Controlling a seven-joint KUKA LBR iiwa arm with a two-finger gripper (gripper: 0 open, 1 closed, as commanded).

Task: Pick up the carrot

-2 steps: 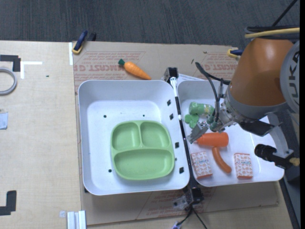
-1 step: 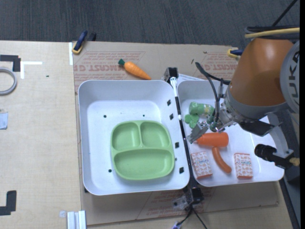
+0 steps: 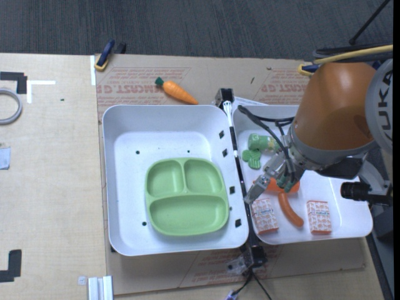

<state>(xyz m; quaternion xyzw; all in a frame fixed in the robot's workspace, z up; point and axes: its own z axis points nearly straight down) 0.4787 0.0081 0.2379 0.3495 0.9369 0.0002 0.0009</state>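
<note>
A small orange carrot (image 3: pixel 177 92) with a green top lies on the cardboard behind the left bin, outside both bins. My gripper (image 3: pixel 270 183) is low in the right bin (image 3: pixel 350 230), well to the right of and nearer than that carrot, under the orange wrist band. Some orange shows right at the gripper, touching or just above a long orange-red piece (image 3: pixel 290 210) on the bin floor. I cannot tell whether it is held.
The left bin (image 3: pixel 119 167) holds a green divided plate (image 3: pixel 186 196). In the right bin lie green toy food (image 3: pixel 255 150) and two red-and-white boxes (image 3: pixel 265 216) (image 3: pixel 319 217). A blue clip (image 3: pixel 104 55) sits at the cardboard's far left corner.
</note>
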